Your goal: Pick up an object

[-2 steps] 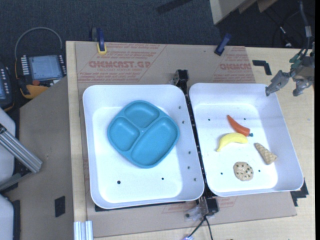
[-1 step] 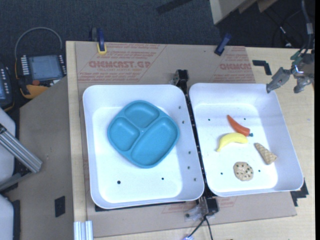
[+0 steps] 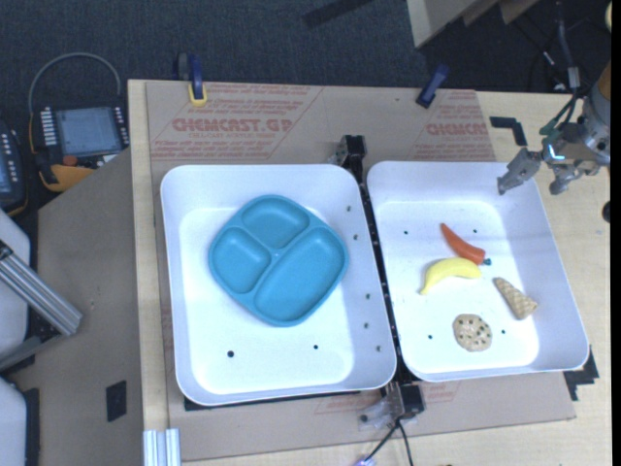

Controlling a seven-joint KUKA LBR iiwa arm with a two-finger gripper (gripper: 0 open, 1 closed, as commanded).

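In the right bin (image 3: 408, 202) lie a red-orange chili-shaped toy (image 3: 462, 243), a yellow banana (image 3: 449, 274), a tan cone-shaped piece (image 3: 515, 297) and a round chocolate-chip cookie (image 3: 472, 332). My gripper (image 3: 539, 175) hangs open over the bin's far right corner, its two fingers spread apart with nothing between them. It is up and to the right of the chili, well apart from all the items.
The left bin (image 3: 194, 357) holds a blue divided plate (image 3: 278, 258) near its middle. A black clamp (image 3: 352, 149) sits between the bins at the back. The bins rest on a cardboard sheet (image 3: 291, 115).
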